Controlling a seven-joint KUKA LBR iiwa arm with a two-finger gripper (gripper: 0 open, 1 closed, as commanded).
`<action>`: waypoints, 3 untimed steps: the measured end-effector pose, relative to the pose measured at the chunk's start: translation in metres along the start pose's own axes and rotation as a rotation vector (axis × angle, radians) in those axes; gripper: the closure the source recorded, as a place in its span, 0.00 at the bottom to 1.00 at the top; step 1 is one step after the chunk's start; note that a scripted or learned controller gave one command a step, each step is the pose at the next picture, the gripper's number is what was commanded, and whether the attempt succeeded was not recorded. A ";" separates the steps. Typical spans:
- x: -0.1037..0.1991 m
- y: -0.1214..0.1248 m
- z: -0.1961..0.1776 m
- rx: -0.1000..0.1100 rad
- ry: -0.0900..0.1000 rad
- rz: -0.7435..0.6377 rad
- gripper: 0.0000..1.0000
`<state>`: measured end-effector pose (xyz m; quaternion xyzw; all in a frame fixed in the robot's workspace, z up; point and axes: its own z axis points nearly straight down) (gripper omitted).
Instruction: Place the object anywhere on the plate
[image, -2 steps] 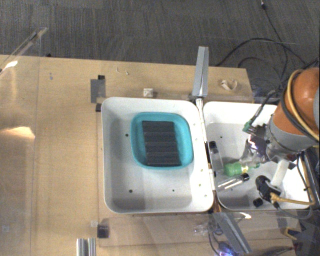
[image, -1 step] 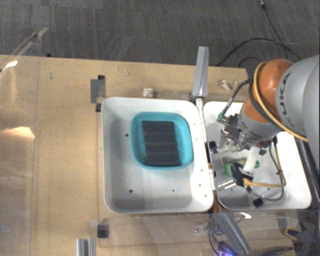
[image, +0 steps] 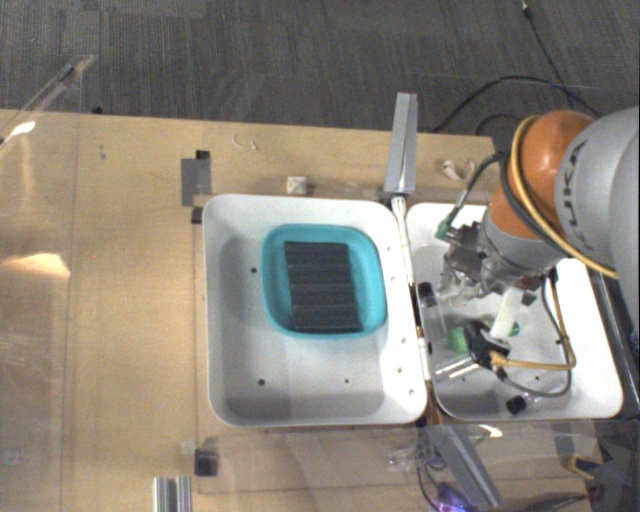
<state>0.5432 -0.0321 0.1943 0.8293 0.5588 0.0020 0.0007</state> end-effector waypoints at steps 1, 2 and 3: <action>-0.087 -0.002 -0.076 -0.002 -0.001 -0.028 1.00; -0.031 -0.047 0.011 0.003 -0.001 -0.121 1.00; -0.030 -0.045 0.000 -0.001 0.000 -0.124 1.00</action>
